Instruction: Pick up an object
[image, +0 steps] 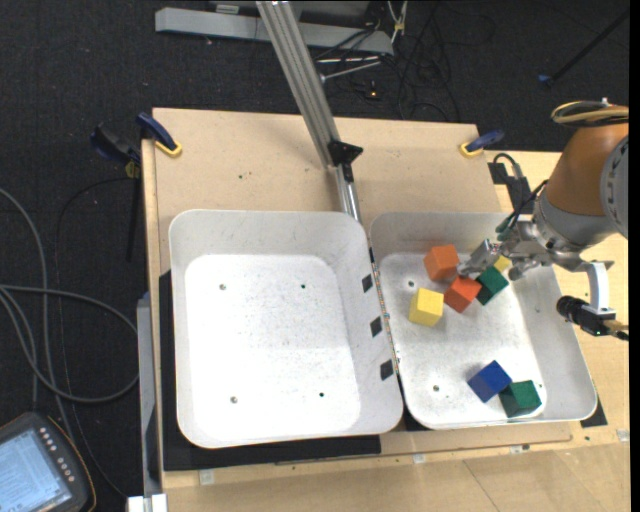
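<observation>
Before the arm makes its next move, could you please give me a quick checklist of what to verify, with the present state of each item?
1. End effector inside the right bin: ok.
2. Block between its fingers: cannot tell.
3. Target free of neighbours: not ok; the green block touches the red block, and the orange block sits close by.
4. Yellow block apart from the cluster: ok.
5. Blue block out of the way: ok.

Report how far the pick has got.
Done: the gripper is down in the right bin, among the blocks beside a green block and a red block. In hand: nothing visibly held. Left: grasping and lifting a block.
</observation>
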